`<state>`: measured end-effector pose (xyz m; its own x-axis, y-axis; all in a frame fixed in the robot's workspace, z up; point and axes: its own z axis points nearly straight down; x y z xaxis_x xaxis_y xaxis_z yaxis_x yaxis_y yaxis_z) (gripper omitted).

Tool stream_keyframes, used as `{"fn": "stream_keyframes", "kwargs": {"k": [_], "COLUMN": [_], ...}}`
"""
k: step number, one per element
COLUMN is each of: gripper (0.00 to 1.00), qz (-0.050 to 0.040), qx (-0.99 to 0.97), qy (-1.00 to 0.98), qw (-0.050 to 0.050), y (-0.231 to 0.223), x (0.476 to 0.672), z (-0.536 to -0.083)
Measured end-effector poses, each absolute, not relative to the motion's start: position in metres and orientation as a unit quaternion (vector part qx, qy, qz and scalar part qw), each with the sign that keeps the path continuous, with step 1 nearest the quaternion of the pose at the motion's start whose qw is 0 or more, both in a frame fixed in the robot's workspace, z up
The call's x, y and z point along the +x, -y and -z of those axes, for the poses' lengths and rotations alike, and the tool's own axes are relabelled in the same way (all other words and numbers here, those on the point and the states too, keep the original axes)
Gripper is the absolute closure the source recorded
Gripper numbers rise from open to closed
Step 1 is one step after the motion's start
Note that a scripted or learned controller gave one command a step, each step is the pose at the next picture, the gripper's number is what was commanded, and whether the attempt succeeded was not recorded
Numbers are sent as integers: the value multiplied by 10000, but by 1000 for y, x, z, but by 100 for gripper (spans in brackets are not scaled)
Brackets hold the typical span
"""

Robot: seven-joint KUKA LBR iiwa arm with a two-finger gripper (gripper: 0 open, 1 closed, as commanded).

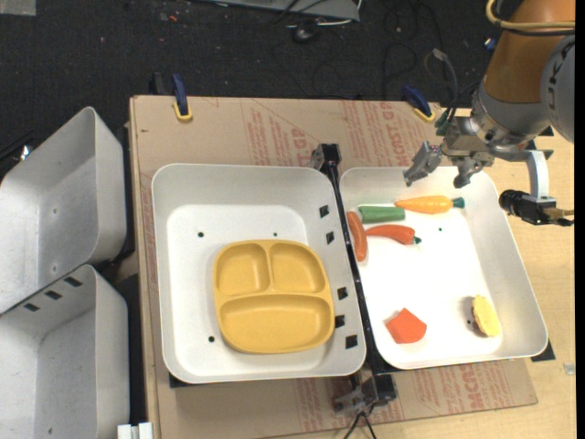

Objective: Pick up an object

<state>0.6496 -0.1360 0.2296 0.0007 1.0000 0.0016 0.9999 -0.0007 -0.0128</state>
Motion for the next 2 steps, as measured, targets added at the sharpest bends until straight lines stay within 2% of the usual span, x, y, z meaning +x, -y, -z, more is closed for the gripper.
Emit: {"fn": "stream_keyframes", "kwargs": {"k": [1,2], "gripper": [0,0], "qz": [-1,-11], "qx": [-7066,-7073], "qy": [7076,7069], "qw": [-1,8], "y": [136,136], "x": [652,649], "z": [-238,-195]}}
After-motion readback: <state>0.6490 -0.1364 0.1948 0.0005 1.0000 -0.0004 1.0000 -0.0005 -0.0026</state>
